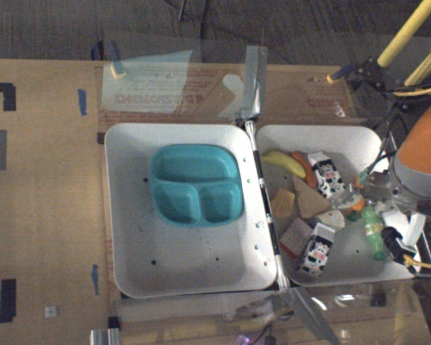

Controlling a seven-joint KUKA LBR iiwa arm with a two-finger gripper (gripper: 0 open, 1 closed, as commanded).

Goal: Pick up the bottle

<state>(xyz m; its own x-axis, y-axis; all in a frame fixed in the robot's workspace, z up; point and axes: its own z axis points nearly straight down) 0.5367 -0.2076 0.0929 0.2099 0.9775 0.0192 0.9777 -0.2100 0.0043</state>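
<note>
Camera view, green bottle (374,231) (right bin (348,256)), gripper (371,192) just beside it

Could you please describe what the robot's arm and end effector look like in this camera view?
The arm is thick and rounded, with a broad orange band above a grey wrist section. The end effector is a compact cluster of pale grey, metallic-looking parts, much smaller than the arm. The picture is too blurred to make out any markings or labels on either.
</note>
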